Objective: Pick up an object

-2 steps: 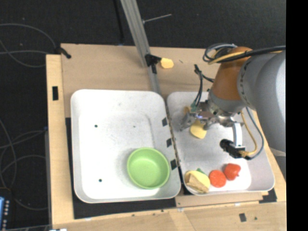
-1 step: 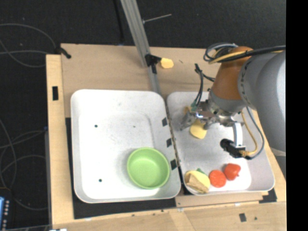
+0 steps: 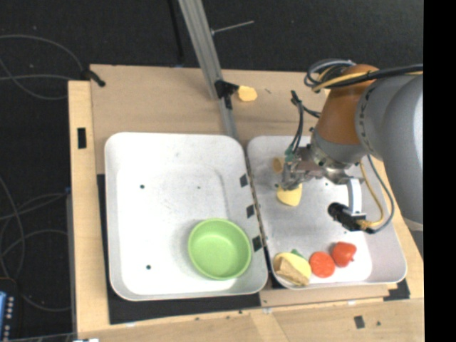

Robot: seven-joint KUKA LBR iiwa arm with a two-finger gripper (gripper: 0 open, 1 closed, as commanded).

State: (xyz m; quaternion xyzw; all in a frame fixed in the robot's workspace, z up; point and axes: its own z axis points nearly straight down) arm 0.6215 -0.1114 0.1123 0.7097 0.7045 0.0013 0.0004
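Note:
My gripper hangs over the upper left part of the right bin, pointing down. Directly under its tip lies a pale yellow lump, touching or nearly touching it. The view does not show whether the lump is held. Along the right bin's front edge sit a yellow-tan piece, a small red-orange fruit and a red fruit. A small tan bit lies just left of the gripper.
A green bowl stands at the front right of the left bin. A slanted metal pole rises behind the bins. A yellow object rests on the bench beside the pole's base. A black cable clip hangs off the arm.

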